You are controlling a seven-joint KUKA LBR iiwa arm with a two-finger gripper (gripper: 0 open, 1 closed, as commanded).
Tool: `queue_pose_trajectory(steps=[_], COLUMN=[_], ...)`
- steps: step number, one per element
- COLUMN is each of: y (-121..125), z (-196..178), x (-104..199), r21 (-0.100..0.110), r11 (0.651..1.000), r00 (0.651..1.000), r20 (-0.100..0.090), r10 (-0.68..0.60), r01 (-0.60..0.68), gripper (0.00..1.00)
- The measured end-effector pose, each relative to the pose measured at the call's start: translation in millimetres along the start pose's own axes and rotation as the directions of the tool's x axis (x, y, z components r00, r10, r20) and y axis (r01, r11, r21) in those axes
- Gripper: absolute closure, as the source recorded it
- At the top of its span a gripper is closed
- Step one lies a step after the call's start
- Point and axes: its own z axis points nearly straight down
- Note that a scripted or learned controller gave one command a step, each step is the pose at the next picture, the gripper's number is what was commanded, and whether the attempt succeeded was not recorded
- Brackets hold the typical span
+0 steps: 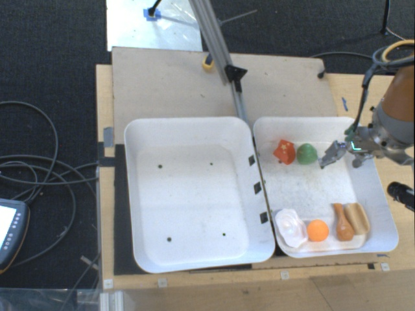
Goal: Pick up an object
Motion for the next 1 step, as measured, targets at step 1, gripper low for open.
queue_pose_trajectory(steps=[1], y=[0.8], z=[-2.1], x=[-0.1], r21=[-0.004], r11=[1.000], r00=[1.000], r20=[0.001], r10=[0.001], r01=[-0.001], gripper=[0.00])
